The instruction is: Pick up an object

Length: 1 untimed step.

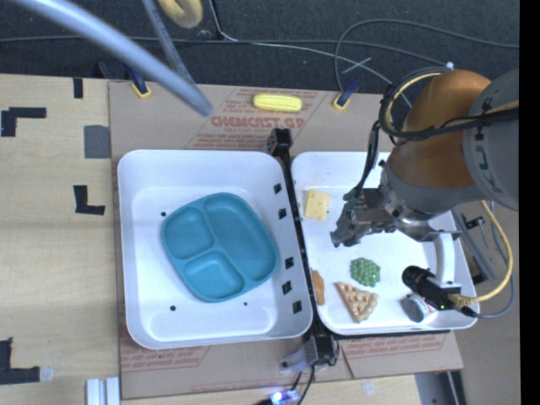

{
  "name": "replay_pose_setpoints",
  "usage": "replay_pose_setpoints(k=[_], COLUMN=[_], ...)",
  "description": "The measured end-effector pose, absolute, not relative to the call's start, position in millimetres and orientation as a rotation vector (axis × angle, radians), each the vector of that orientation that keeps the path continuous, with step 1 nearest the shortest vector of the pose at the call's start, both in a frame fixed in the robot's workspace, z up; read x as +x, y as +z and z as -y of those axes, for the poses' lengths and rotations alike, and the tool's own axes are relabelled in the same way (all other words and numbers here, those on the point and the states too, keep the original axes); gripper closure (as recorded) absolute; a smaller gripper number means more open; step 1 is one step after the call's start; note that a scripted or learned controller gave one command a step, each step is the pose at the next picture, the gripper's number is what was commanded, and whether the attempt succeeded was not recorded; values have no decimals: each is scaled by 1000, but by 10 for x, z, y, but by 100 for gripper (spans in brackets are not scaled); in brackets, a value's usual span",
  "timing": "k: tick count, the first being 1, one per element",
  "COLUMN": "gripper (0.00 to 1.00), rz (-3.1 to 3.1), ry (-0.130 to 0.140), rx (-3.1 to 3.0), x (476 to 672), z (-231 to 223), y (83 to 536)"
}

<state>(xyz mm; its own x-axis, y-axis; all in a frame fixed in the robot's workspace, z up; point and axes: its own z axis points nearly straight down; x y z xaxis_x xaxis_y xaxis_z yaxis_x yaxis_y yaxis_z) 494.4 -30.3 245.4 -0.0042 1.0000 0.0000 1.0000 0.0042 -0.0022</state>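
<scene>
The gripper (pixel 348 233), grip unclear, hangs over the right bin (pixel 331 165); the green lump (pixel 364 270) looks light, bumpy, best pinched across.

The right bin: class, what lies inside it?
In the right bin: a cheese square, green broccoli, a pizza slice. The gripper and arm cover its right part.

A single fixed camera looks down at a slant from above the bench (pixel 51 226); it takes in both white bins whole, the left bin (pixel 135 226) and the right bin (pixel 329 165) side by side; the far edge of the bench lies toward the top of the frame; the arm (pixel 447 133) reaches in from the right, large and near the lens.
</scene>
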Motion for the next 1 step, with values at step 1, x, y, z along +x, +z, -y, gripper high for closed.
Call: replay_pose_setpoints(k=[1], gripper=[100], rz=[2225], ry=[4], rx=[-2213], x=[4986], z=[-219], y=[2279])
